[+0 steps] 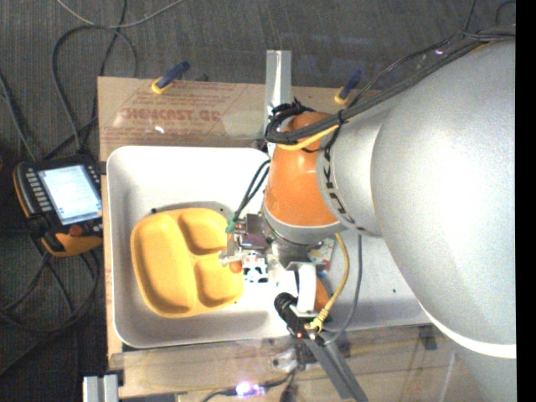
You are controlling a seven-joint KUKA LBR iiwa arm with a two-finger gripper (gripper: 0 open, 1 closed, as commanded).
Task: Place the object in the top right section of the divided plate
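Where tool [244, 262] hovers: yellow (three-section) plate [180, 262]

Yellow divided plate [180, 262] lies flat in the left white bin [167, 162], toward its front-left part, three sections facing up. At the plate's right edge sits a small white object with dark and orange marks [254, 268], partly hidden, too small to identify.

Faint red lettering on the cardboard sheet [180, 115] — blurred, not legible.
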